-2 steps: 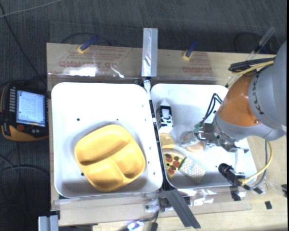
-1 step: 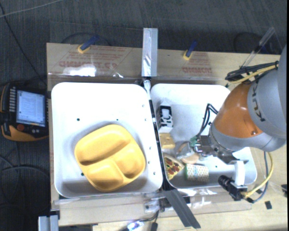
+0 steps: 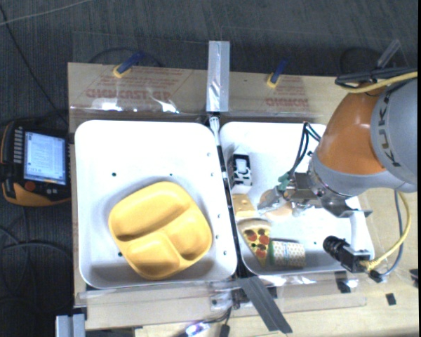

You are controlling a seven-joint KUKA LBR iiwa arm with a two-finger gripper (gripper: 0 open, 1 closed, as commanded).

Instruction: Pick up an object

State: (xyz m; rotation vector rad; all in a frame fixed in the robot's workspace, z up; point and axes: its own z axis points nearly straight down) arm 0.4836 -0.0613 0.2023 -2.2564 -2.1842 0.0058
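- While the grey KUKA arm with its orange band reaches in from the right, its fingers sit low in the right bin, near the bin's middle; whether they are spread or closed cannot be told, and nothing can be seen between them.
- Just left of the fingers lies a tan, wedge-shaped object against the bin's left wall.
- Below it lies a toy pizza slice with red and green toppings, touching a small speckled cylinder lying on its side.
- Further up the left wall stands a small black-and-white object.
- The left bin holds a yellow divided tray with three compartments, set at an angle.
- On the floor, left of the tabletop, lies an orange-cased control pendant with its screen lit.
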